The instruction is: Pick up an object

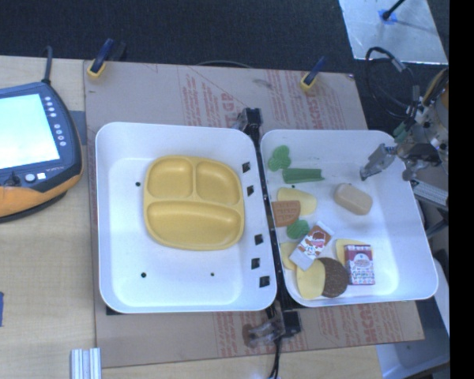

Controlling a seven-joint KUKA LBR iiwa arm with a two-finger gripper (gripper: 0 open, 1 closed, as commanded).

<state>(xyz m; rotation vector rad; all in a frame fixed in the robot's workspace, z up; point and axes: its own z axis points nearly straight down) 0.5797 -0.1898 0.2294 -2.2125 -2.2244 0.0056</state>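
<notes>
Though gripper (pixel 385 161) spread wide, cardboard-covered bench (pixel 182 93) with two white bins (pixel 110 212), dark floor (pixel 182 14) beyond.

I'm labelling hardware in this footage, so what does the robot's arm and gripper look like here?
At the view's right edge, the gripper is dull grey metal, with slim, tapered jaws. Behind it sits a blocky grey wrist assembly with dark cables looping above it, and a touch of yellow-orange at the top.
</notes>
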